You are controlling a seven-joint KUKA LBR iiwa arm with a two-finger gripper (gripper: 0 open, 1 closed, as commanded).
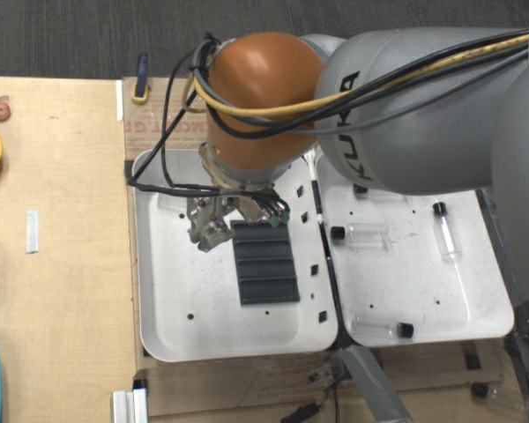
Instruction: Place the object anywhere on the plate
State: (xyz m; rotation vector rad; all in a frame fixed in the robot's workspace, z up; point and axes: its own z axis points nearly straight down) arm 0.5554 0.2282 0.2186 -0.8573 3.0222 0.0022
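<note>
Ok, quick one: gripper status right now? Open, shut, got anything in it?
Gripper: cannot be told. It sits low over the left bin, right beside the dark ribbed block; no object is visible in its grasp.

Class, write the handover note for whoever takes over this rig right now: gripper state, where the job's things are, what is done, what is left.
Gripper: low over the left bin, by the upper left corner of the dark ribbed block; nothing is seen between its fingers.
Dark ribbed block: flat on the left bin's floor, near the middle.
Right bin: holds clear tubes with black caps.
Plate: I cannot make one out in either bin.
Done: nothing placed yet.
Left: grasp the object, find the plate, set the object on it.
</note>
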